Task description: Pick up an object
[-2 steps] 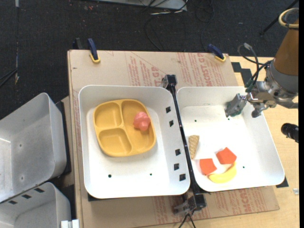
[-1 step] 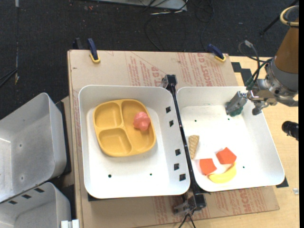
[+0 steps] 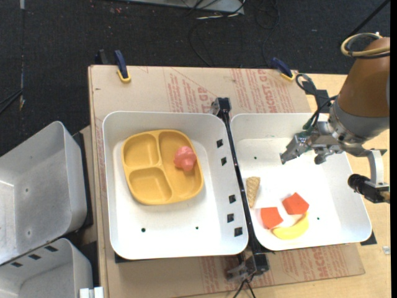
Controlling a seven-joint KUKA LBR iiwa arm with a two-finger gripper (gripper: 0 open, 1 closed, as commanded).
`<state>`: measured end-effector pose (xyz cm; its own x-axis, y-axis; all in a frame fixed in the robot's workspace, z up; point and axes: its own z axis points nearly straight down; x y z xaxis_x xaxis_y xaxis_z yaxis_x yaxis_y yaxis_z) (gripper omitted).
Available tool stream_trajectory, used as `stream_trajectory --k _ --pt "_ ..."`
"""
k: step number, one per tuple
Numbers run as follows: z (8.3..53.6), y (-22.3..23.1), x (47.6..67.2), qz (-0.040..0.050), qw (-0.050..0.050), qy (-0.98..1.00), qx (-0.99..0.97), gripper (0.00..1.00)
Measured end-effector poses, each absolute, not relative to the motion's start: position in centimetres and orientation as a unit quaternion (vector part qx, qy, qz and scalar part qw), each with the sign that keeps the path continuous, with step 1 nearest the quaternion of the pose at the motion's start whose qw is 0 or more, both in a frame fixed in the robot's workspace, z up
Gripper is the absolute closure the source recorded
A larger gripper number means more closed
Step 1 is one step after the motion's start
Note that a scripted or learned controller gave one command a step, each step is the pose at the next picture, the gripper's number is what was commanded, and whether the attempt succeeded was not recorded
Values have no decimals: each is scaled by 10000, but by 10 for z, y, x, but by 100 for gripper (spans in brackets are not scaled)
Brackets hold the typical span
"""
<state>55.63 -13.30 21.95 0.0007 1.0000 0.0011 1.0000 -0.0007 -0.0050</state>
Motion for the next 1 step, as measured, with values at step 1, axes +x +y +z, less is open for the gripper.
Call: stream_trajectory --k 1 --pt "175 -130 559 13 18 -7067 -7075 0"
